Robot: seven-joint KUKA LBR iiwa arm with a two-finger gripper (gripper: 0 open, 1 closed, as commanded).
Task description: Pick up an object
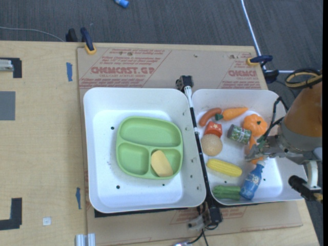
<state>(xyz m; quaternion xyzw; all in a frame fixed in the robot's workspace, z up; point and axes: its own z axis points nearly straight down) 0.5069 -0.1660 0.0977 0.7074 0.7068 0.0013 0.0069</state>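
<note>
Camera view puts the tool (pixel 258 150) low in the right bin (pixel 271 188), among the orange pumpkin (pixel 254 124), green can (pixel 239 134) and blue spray bottle (pixel 251 181); whether it is parted or closed I cannot tell. Crowding could make it knock neighbours or close on nothing. That bottle lies just below it, long axis tilted, nozzle toward the tool

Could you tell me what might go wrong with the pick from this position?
The gripper sits low in the crowded right bin, where the orange pumpkin, green can and blue spray bottle lie close together. It may knock neighbours aside, or close on two things and lift neither.
</note>
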